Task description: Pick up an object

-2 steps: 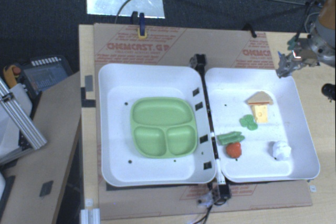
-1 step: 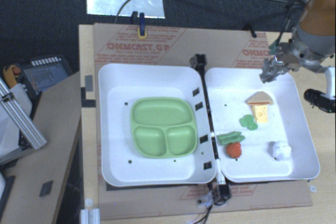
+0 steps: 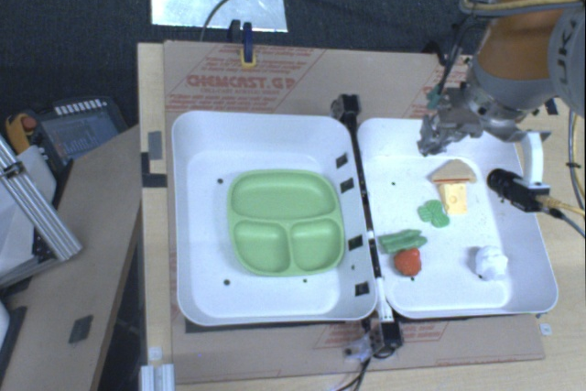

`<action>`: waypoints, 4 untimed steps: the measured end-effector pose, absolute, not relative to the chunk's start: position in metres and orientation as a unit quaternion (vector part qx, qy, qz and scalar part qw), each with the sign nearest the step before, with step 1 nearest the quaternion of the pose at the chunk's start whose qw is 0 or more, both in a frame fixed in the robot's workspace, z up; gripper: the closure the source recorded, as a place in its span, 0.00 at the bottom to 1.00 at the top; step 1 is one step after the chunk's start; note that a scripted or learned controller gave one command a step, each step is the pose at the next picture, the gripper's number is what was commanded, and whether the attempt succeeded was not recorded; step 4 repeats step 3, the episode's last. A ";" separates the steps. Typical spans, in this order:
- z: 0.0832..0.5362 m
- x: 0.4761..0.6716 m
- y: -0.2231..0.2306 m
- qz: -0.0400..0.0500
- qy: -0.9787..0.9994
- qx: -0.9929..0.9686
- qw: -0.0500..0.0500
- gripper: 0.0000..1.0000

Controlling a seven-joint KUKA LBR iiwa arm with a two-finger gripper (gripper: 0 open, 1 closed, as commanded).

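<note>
My gripper [image 3: 433,145] hangs over the back of the right bin [image 3: 526,288], just left of and behind a tan wedge and yellow block [image 3: 452,185]. Nothing shows between its fingers. Nearer the front lie a small green piece [image 3: 433,214], a long green vegetable [image 3: 401,241], a red tomato-like ball [image 3: 408,262] and a white lumpy object [image 3: 490,262]. All of these rest on the bin floor, apart from the gripper.
The left bin [image 3: 197,151] holds a green three-compartment plate [image 3: 283,222]. A black divider rail [image 3: 359,197] runs between the bins. A black cylindrical part [image 3: 511,188] of the arm's fittings juts over the right bin's right side. A pendant [image 3: 78,133] lies at far left.
</note>
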State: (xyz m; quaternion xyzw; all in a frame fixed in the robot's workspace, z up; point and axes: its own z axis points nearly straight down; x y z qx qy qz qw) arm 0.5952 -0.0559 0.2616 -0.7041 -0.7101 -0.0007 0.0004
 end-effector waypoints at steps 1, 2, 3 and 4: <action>0.249 0.576 -0.012 -0.001 -0.710 -0.704 0.001 1.00; 0.243 0.557 0.034 0.000 -0.710 -0.704 0.001 1.00; 0.228 0.550 0.095 -0.001 -0.711 -0.703 0.001 1.00; 0.228 0.550 0.095 -0.001 -0.711 -0.703 0.001 1.00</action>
